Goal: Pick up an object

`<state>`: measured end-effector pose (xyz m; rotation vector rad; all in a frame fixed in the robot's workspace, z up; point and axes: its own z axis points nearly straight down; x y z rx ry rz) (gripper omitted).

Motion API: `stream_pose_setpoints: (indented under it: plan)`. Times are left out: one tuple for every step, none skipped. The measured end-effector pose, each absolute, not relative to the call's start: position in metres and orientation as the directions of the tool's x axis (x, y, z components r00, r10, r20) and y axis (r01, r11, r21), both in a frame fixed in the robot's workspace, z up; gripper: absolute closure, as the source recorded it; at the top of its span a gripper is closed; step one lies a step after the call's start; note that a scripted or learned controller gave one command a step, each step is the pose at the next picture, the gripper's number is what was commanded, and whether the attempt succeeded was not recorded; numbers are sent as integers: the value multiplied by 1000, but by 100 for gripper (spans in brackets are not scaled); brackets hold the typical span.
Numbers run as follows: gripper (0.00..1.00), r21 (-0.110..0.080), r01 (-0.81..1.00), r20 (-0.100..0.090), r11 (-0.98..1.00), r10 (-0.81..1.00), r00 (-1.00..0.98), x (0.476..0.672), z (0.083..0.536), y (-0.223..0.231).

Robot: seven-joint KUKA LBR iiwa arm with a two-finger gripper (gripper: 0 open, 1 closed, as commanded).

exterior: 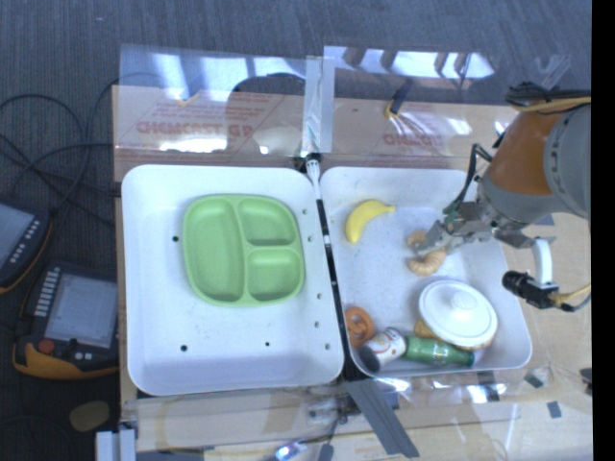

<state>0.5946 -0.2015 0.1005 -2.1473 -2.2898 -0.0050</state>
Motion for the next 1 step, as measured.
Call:
stream_pose_setpoints:
  plan:
    - [100,-2,998,1,62,998,-62,575,220,-136]
